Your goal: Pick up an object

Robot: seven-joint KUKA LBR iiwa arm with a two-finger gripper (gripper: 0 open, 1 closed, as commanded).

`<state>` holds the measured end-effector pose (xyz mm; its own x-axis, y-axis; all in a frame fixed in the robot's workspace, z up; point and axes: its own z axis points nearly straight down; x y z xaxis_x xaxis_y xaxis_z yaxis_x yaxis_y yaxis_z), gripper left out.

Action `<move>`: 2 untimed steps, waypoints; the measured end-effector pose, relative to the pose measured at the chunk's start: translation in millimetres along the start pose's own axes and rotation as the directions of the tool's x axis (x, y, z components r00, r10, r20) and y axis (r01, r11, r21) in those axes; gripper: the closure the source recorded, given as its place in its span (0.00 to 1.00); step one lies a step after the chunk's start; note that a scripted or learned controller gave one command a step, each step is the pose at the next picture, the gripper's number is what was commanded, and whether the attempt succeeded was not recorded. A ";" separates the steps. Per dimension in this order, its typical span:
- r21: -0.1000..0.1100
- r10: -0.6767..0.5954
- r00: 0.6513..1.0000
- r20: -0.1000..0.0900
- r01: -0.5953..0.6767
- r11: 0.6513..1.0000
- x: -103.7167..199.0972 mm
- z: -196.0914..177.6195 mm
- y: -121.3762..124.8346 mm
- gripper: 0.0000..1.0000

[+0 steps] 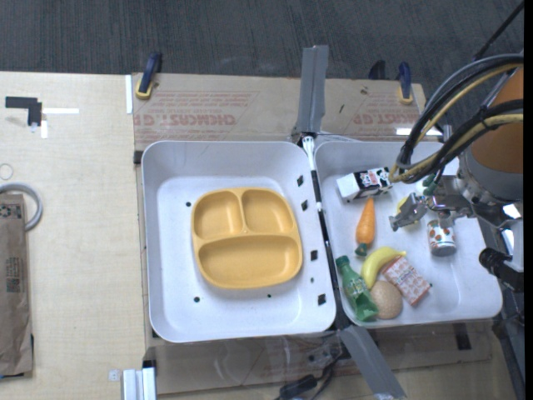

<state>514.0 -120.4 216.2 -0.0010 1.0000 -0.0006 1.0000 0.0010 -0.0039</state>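
The end effector (412,212) hangs low over the right bin (466,302); whether it is released or clenched cannot be told. Just beside it stands a small can (441,239), with a carrot (365,222) and banana (379,262) nearby. A yellow divided plate (246,237) sits in the left bin (166,248).

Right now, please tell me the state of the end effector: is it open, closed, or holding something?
End effector: above the right white bin, beside the small patterned can; open or closed cannot be told, and no object is seen in it.
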 end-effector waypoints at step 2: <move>-0.002 -0.139 0.990 0.001 0.139 0.990 22.0 90.3 82.9 0.00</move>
<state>596.6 -98.4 125.6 -0.1399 0.9902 -0.0012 0.9902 0.1399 -0.0018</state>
